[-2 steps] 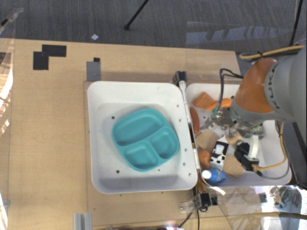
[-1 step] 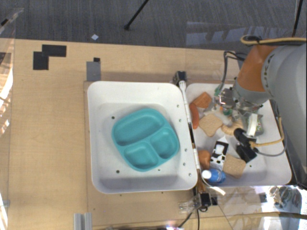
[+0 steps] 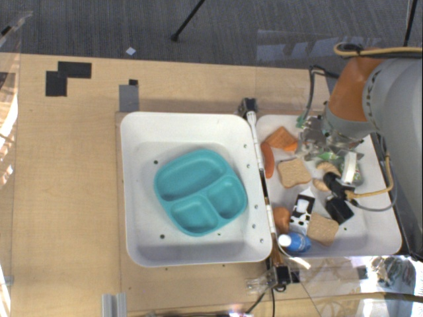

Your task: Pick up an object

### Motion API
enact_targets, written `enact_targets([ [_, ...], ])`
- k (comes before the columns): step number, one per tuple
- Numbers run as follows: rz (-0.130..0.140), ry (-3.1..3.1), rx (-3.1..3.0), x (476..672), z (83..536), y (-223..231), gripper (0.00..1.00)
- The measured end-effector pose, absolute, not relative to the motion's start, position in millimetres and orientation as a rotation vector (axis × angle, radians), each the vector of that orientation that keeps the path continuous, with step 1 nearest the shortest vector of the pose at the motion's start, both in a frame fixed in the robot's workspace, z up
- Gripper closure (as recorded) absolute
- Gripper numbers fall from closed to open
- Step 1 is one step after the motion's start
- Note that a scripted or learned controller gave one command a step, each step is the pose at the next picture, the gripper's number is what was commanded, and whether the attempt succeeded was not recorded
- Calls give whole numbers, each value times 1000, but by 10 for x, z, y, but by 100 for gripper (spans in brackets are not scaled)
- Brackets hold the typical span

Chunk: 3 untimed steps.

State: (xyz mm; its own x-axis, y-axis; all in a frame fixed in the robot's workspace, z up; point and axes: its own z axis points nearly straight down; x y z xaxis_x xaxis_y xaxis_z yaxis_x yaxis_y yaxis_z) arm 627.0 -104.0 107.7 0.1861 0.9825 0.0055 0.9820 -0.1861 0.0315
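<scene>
- The gripper sits low in the right bin, among the clutter near the bin's upper middle; whether it is spread or pressed together I cannot tell, and nothing can be made out pinched in it.
- Left bin: a teal divided tray lies tilted in the middle. It looks stiff, smooth and wide, likely awkward to pinch except at its rim.
- Right bin, left side: a reddish sausage-shaped toy lies along the wall, an orange wedge just above it, and a toast slice beside them. These look like light, rigid play food; the toast would best be taken across its thin edges.
- Lower down: a black-and-white carton, a blue-and-white round piece and a second toast slice crowd together, touching or nearly so.
- The arm reaches in from the right, its orange band above the wrist, which is bent steeply down into the bin.
- Judged from this, the pick is at the closing-in stage, with no object lifted yet.
</scene>
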Motion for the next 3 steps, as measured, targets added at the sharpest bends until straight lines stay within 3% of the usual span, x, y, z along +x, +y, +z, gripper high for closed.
enact_targets([
  [1,34,1607,2680,5595,953,-1362,100],
  [2,41,1323,2824,5410,952,-865,100],
  [3,23,1116,2925,5893,2297,-1200,100],
])
